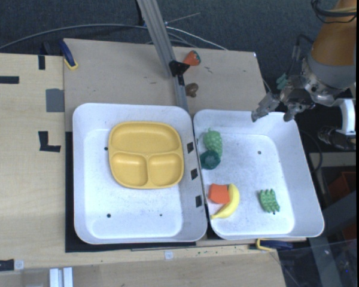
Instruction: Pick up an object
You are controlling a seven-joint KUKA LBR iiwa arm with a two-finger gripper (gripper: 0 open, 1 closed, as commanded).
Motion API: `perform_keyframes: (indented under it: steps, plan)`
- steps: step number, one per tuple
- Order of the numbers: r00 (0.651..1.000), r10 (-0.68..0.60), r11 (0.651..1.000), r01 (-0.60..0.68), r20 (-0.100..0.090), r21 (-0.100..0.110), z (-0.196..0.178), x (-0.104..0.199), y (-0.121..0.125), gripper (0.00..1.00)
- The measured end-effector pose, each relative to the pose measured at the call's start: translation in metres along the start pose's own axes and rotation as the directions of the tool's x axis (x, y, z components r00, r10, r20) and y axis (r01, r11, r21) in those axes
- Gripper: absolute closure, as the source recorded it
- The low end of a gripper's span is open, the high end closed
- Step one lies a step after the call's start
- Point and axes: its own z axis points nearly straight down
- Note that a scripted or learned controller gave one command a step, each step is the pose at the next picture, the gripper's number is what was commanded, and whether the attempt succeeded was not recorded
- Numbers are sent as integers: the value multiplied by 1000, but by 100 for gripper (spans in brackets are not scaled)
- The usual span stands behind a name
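Wooden bench [125,70], end effector [271,112] spread open, grasping nothing, above right bin's [287,130] far rim

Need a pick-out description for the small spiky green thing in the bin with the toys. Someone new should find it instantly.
Start at the right-hand shallow white bin, the one without the yellow divided plastic plate. Go to its near right part: the small bright green spiky toy lies there alone on the bin floor. Unlike the darker green bumpy toy at the bin's left side, it touches nothing, and it sits well right of the yellow banana toy.
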Motion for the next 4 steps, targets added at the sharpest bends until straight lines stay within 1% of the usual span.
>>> perform_keyframes:
  steps: [1,2,3,4]
  plan:
    - [1000,-1,1000,1,1,0,0,0,0,0]
    - [1000,0,1000,0,1,5,47,1,7,0]
    - [1000,1,1000,-1,1,7,97,9,0,0]
    - [1000,1,1000,-1,1,5,143,9,-7,0]
